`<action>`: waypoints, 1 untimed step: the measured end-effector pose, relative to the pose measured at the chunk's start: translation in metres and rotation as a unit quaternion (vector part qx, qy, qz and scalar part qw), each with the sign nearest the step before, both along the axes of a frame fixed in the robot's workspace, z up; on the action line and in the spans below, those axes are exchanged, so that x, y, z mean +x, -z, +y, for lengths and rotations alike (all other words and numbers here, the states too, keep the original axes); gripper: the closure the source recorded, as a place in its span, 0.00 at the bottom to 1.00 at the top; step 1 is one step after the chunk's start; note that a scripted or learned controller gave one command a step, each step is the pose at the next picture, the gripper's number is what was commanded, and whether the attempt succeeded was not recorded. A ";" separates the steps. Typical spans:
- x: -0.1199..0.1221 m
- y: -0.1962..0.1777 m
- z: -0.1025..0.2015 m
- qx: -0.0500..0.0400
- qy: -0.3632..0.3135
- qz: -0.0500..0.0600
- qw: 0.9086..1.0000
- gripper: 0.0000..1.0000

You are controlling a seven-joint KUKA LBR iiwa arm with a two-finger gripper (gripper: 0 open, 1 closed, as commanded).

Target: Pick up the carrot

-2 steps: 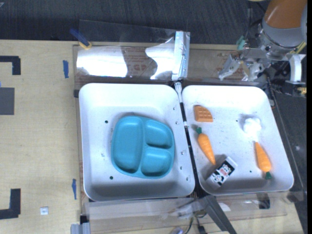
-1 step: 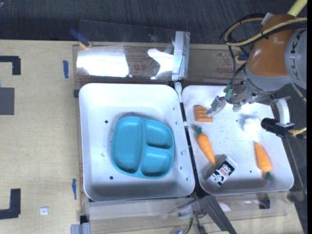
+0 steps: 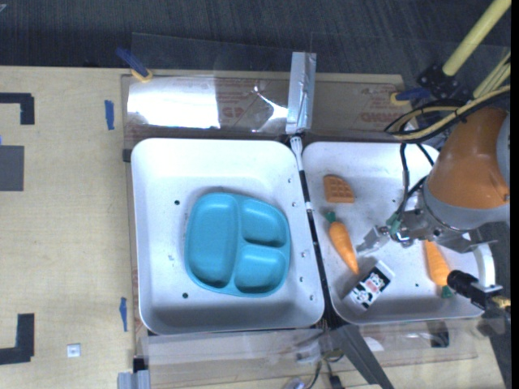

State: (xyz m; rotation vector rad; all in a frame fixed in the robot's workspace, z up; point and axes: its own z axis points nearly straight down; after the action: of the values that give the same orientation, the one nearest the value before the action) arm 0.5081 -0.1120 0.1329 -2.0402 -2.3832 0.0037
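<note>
— Two shallow white plastic bins sit side by side on the pale wooden worktop (image 3: pixel 57 241): the left bin (image 3: pixel 154 298) and the right bin (image 3: pixel 409 302). What is in each?

— In the left bin lies a turquoise plastic plate with three compartments (image 3: pixel 238 242), near its middle. In the right bin, an orange toy carrot with a green stem end (image 3: pixel 342 244) lies close to the bin's left wall, tilted, its green end toward the far edge. A second orange carrot-shaped piece (image 3: pixel 436 265) lies near the bin's right side, partly under the arm.

— Anything else in there?

— A small tan waffle-patterned square (image 3: pixel 339 189) toward the far-left corner of the right bin, and a small black-and-white box (image 3: pixel 371 287) near the front edge, just beside the first carrot's pointed tip.

— And the arm?

— The grey arm with its orange band (image 3: pixel 470 164) reaches over the right bin's right side. The metal gripper (image 3: pixel 388 233) hovers between the two carrots, near the first but apart from it. Its jaws hold nothing that I can see; whether they stand apart or together I cannot tell.
</note>
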 end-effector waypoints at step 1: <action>0.021 -0.052 0.068 0.000 0.002 -0.004 1.000 0.00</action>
State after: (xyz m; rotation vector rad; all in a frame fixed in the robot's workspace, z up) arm 0.5289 -0.0435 0.1852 -2.0496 -2.3825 -0.0058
